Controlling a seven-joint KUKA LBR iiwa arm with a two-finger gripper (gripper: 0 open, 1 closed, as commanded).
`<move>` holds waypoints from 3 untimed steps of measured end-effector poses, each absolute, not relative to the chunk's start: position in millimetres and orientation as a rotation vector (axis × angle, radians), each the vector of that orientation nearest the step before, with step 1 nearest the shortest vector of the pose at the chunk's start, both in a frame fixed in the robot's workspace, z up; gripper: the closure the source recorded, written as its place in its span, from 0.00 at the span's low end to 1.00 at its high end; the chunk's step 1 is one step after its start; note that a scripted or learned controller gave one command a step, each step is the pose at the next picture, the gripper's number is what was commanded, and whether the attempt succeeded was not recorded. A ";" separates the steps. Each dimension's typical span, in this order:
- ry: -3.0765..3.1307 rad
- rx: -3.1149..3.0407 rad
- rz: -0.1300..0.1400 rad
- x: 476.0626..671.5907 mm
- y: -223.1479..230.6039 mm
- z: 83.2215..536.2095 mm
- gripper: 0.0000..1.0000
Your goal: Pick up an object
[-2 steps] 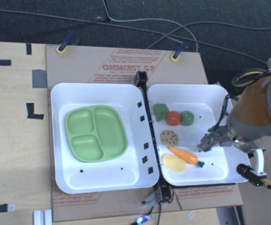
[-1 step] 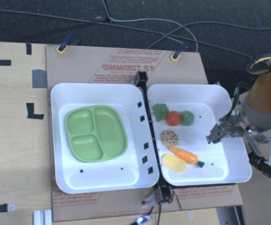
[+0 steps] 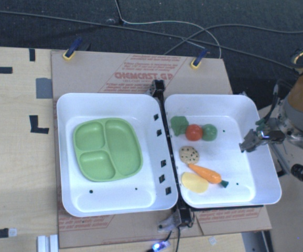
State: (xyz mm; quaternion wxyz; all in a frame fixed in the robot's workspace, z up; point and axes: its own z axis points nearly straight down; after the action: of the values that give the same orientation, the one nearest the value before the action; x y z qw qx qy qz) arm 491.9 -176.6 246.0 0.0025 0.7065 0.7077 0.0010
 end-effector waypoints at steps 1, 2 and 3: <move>2.230 2.214 0.001 523.3 -126.5 245.4 1.00; 2.230 2.215 -0.001 541.3 -70.2 233.0 1.00; 2.229 2.216 -0.002 563.8 -25.7 221.3 1.00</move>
State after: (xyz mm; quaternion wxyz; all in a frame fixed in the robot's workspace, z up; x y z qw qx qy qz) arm 563.8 -25.7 221.3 -0.0007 0.7051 0.7091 -0.0007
